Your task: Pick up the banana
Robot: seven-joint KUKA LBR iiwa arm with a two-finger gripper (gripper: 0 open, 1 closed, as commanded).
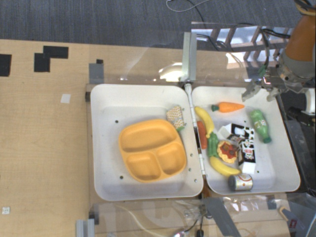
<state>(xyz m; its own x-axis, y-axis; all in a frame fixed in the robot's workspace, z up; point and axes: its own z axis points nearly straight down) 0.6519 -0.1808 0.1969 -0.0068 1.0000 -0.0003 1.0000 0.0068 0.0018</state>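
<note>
Silver can [240, 182] touches lower banana [223, 166]; upper banana [205, 119] hugs the bin wall [196, 147]. Your jaws hang wide at the gripper [260, 89]: expect snagged neighbours.

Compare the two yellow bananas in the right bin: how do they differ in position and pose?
The upper yellow banana lies near the divider between the bins, running top to bottom beside a red-orange stick. The lower yellow banana lies closer to the bin's front, running more sideways, just above a silver can. The lower one looks a little shorter and more curved. Both are plain yellow, lie flat in the right white bin, and sit far from the hand.
</note>
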